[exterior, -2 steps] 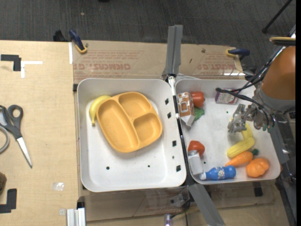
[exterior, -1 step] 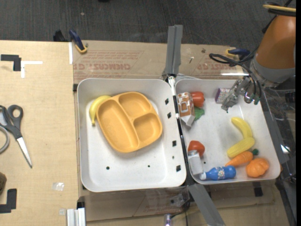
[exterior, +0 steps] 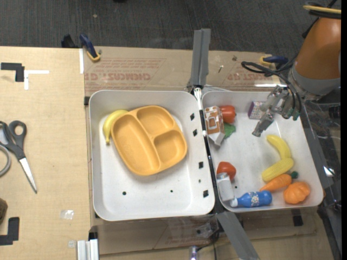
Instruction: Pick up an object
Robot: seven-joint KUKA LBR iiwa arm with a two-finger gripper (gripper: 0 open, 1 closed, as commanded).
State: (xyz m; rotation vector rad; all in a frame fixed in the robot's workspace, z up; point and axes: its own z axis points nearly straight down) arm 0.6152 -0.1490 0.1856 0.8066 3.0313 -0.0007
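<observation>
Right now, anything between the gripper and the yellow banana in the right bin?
No. In the camera view, bare white bin floor separates the gripper from the banana below it.

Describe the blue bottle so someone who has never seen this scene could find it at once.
Look in the right-hand bin, along its near edge. The blue bottle lies on its side there, left of the toy carrot. It is the one blue item among red, yellow and orange toys.
</observation>
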